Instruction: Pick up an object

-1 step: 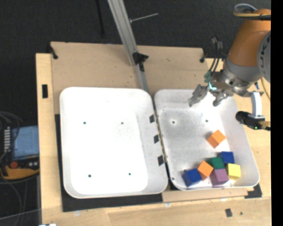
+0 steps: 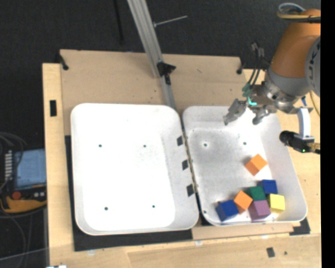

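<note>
While my claw (image 2: 245, 114) hangs spread open and empty above the far end of the right bin (image 2: 212, 149), nothing is picked yet. Lone orange cube (image 2: 256, 164) lies nearer the bin's middle; other cubes (image 2: 251, 201) cluster at its near edge. Descent, grasp, lift remain.

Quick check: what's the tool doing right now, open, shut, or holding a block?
Tool: open, fingers spread, holding nothing, above the far end of the right bin.
</note>
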